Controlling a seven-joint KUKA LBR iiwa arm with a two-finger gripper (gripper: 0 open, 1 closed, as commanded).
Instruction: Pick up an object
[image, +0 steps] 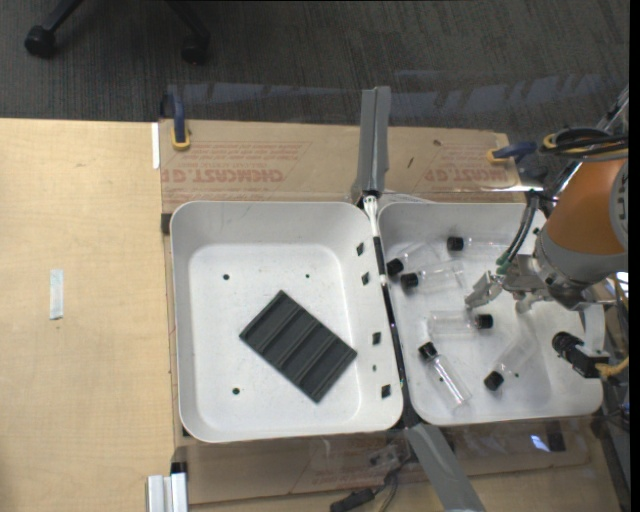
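The right bin (425, 405) holds several clear plastic tubes with black caps. One tube (443, 372) lies near the bin's front, and its cap (427, 350) points to the back left. Other caps sit at the back (455, 243), at the left wall (394, 267) and at mid-bin (484, 321). My gripper (503, 297) hangs over the middle right of this bin, just above the mid-bin cap. Its fingers (483, 290) stand apart, open, with nothing visible between them. A dark ribbed rectangular slab (298, 346) lies at a slant in the left bin (185, 300).
The grey arm with its orange band (590, 210) covers the right bin's right side. A raised divider (380, 290) with black clips separates the bins. Cardboard (260, 165) lies behind them, with a wooden tabletop (80, 300) to the left and cables (585, 355) at the right edge.
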